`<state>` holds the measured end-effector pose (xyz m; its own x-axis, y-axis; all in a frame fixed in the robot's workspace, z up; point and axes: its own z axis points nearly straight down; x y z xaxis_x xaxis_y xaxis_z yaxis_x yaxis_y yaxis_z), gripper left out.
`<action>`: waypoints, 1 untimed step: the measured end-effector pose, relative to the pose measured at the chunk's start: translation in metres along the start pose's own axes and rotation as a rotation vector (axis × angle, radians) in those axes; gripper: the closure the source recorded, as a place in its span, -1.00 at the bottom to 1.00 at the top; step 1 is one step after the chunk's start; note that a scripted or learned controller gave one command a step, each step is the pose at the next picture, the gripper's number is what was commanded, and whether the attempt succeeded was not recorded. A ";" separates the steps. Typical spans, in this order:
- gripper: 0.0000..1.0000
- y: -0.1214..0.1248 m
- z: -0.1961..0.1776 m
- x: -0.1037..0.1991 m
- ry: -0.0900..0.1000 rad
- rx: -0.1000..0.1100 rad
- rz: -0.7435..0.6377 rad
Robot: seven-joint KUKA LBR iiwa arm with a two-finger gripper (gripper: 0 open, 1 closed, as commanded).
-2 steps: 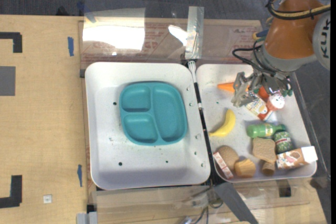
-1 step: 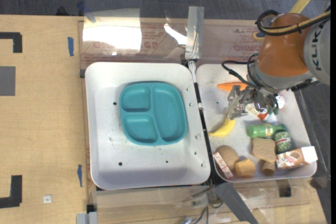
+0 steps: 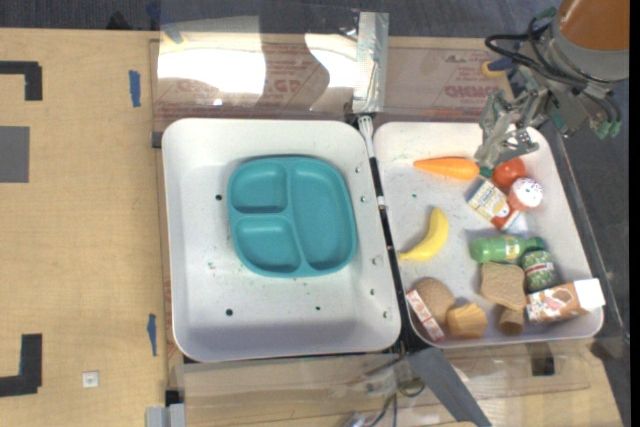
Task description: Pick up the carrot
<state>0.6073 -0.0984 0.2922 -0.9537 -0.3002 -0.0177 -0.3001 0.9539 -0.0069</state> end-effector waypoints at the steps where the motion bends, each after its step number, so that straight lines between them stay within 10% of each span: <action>1: 1.00 0.047 0.097 0.086 0.019 -0.003 0.518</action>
